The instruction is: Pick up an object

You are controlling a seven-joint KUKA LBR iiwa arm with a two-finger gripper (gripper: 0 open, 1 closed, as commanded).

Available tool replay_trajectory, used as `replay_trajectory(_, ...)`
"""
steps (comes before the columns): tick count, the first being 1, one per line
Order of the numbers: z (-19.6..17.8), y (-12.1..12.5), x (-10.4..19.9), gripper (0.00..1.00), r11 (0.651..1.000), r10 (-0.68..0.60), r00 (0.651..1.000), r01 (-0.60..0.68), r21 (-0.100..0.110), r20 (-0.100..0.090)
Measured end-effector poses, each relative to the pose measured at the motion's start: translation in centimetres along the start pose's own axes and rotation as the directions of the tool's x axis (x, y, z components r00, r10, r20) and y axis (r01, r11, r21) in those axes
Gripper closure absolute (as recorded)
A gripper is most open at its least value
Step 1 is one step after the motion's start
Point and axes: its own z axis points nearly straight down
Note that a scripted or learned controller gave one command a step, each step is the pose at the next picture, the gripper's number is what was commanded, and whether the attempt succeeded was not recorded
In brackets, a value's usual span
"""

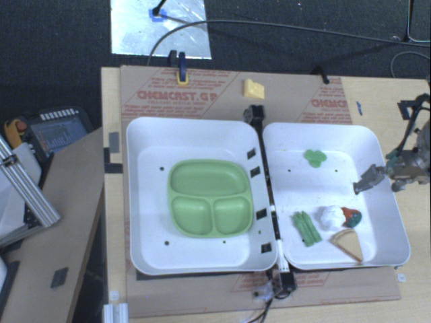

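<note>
While the arm reaches in from the right of the camera view, its hand [369,178] hangs over the right rim area of the right bin [384,247], with a dark finger pointing left and slightly down above the white floor. Whether that hand is spread or closed cannot be told from this angle, and nothing is seen between its tips.

Loose objects lie in the right bin, all apart from the hand. A small green leafy piece [314,157] sits near the back of the bin. Toward the front, a bundle of green stalks [306,227] lies at a slant, just beside a white lump [330,217]. A red and green piece [351,216] touches the white lump on its right. A tan wedge [348,244] rests nearest the front wall, just below those two.

The left bin [145,180] holds a pale green divided tray [209,198] with one large compartment behind and two smaller ones in front.

Both bins sit side by side on a cardboard sheet [202,93] on the table [111,113]. A small yellow block [254,89] lies on the cardboard behind the bins.
</note>
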Motion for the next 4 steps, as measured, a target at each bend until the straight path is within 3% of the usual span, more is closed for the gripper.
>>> replay_trajectory(1,-0.5,0.2,0.0,0.00,1.000,-0.003,1.000,0.003,-0.010,0.003)
replay_trajectory(4,14.1,0.9,0.8,0.00,1.000,-0.001,1.000,0.001,-0.011,0.004)
